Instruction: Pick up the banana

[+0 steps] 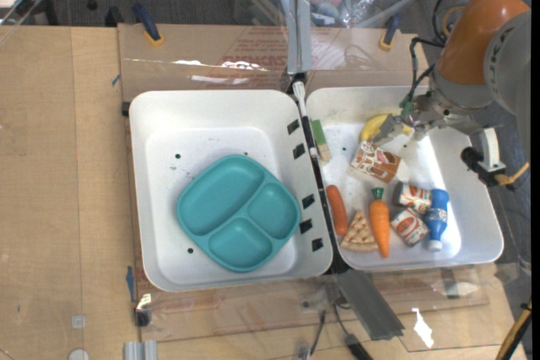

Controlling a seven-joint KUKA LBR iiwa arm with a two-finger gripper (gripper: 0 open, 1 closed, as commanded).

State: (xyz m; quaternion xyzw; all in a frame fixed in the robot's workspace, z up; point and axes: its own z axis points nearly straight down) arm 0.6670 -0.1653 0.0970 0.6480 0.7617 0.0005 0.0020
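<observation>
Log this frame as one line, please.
gripper at banana | right bin | grasp unconfirmed | teal tray in left bin

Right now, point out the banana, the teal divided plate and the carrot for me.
banana (374,127): camera view, on its yellow middle.
teal divided plate (202,206): camera view, on its largest compartment.
carrot (380,223): camera view, on its orange body.

The grey arm (498,55) reaches in from the right, orange band (481,34) high above the wrist, angled down and leftward, the gripper (403,124) low at its tip.
</observation>
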